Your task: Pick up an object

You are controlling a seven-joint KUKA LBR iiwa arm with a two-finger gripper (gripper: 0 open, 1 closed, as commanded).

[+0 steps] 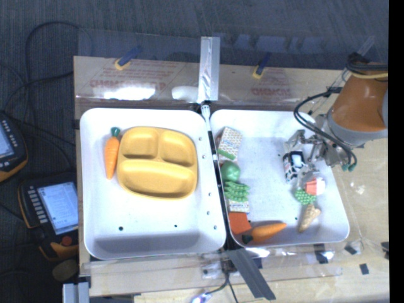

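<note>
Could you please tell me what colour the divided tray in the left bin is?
The divided tray is yellow, seen in the camera view.

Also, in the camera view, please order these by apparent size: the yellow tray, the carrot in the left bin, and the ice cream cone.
1. yellow tray, clearly largest
2. carrot in the left bin
3. ice cream cone, somewhat smaller than the carrot

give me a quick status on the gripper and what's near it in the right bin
Gripper low over the right bin, nothing seen in its grip. Ice cream cone toy just below it. Carrot at the bin's near edge.
</note>
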